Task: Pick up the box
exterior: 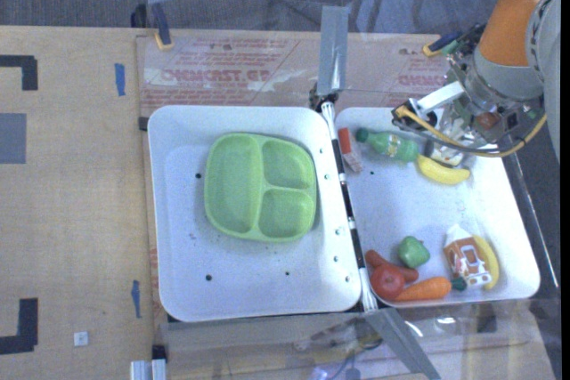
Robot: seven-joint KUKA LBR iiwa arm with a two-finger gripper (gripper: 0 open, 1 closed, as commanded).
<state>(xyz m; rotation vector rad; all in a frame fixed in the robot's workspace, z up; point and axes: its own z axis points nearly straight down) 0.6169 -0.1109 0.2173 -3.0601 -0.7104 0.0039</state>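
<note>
the box (463, 260) is a small carton, white with an orange printed face and a peaked, lighter top end. it lies flat on its side on the floor of the right bin (419, 200), in that bin's near right corner, its long axis running roughly from far to near with a slight tilt. a yellow banana (488, 258) curves along its right side, touching it. an orange carrot (426, 288) lies just beside its near left end.
</note>
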